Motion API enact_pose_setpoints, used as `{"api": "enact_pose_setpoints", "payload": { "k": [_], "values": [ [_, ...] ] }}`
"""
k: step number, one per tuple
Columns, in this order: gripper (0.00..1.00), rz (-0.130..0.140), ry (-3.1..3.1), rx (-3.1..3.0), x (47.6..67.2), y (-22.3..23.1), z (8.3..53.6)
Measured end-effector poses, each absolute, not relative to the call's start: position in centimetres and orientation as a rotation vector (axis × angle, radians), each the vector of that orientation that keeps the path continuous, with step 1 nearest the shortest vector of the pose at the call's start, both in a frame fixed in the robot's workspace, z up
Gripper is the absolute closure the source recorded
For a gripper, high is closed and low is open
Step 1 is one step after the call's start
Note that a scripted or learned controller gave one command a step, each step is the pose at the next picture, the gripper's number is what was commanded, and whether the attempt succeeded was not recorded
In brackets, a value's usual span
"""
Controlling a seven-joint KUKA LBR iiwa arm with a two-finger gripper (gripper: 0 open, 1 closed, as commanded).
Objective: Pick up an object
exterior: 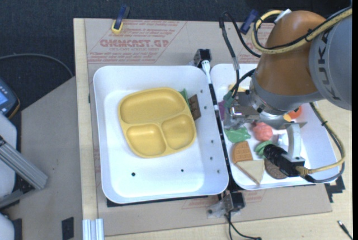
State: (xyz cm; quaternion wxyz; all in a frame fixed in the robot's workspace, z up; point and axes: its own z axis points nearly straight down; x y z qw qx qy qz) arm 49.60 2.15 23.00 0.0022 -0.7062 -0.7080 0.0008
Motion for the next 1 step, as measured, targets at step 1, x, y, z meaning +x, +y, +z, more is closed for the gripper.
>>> {"api": "enact_pose_setpoints", "payload": {
  "k": [1],
  "values": [
    [1.0,0.006,-2.217,-2.22,49.71,1.32,21.49]
  ]
}}
